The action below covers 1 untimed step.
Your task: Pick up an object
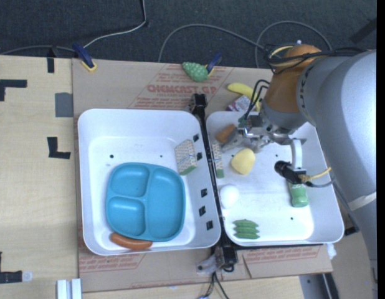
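My gripper (250,133) hangs over the back left part of the right bin (317,226), the grey arm reaching in from the right. Just below it lies a yellow lemon-like fruit (243,161). A brown piece (225,133) sits to the gripper's left, near the bin's wall. Further forward in this bin lie a white round object (229,195), a green pea pod (246,228) and a small green object (298,196). Nothing is seen held.
The left bin (93,136) holds a blue divided plate (146,201), an orange sausage (131,242) at its front and a small patterned box (186,154) by the divider. Behind the bins, on the cardboard, lie a banana (240,89) and a green item (195,71).
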Tool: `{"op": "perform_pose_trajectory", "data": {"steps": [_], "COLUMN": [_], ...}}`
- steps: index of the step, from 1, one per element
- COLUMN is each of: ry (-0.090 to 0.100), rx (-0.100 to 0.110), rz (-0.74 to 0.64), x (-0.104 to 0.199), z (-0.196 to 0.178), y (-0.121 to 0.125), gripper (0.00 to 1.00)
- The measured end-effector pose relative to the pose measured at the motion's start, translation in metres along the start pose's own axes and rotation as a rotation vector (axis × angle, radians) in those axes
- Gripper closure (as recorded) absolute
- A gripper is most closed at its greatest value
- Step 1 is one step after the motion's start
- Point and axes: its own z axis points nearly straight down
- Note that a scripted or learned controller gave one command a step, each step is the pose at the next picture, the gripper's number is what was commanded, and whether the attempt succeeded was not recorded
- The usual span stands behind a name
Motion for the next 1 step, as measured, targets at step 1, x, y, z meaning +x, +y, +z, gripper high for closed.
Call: {"op": "perform_pose_trajectory", "data": {"steps": [1], "ry": [0.000], "rx": [0.003], "rz": [0.001], "x": [0.0112], "z": [-0.0394], "y": [0.0258], "gripper": [0.00]}}
